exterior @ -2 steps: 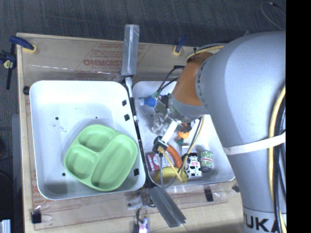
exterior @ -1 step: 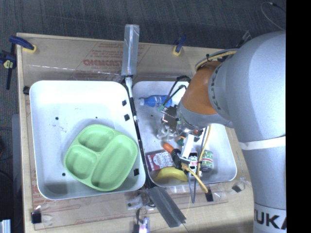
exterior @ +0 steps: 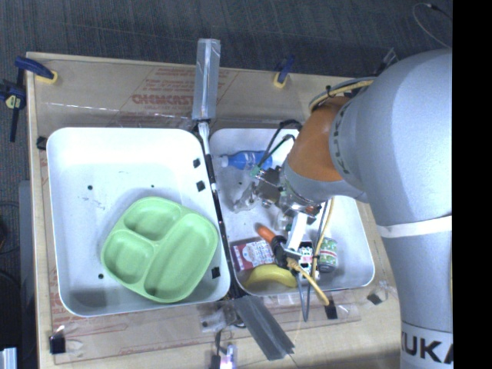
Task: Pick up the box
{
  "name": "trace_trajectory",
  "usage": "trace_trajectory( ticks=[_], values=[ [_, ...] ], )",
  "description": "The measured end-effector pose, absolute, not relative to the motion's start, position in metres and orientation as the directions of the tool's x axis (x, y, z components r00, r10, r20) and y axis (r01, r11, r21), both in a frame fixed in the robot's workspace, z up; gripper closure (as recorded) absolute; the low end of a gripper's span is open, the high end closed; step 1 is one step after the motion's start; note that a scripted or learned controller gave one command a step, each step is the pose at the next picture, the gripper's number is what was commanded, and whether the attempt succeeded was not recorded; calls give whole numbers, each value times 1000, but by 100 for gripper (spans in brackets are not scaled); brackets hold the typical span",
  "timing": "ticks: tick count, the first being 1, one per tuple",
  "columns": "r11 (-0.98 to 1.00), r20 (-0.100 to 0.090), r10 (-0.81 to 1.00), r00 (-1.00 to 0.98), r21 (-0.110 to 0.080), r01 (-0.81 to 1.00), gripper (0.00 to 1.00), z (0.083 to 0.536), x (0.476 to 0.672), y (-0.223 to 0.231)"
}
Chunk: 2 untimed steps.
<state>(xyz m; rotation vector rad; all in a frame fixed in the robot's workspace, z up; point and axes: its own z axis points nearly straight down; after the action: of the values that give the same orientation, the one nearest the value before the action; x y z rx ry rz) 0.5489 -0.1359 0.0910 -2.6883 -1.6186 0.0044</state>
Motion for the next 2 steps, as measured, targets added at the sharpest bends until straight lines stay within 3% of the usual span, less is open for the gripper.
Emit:
trace_trajectory(
  ticks=[1,2],
  values=[
    [-464,-1,886,464,-7,886,100,100,549,-136],
    [-464,-1,886,464,-6,886,0,101,549,-136]
  ],
)
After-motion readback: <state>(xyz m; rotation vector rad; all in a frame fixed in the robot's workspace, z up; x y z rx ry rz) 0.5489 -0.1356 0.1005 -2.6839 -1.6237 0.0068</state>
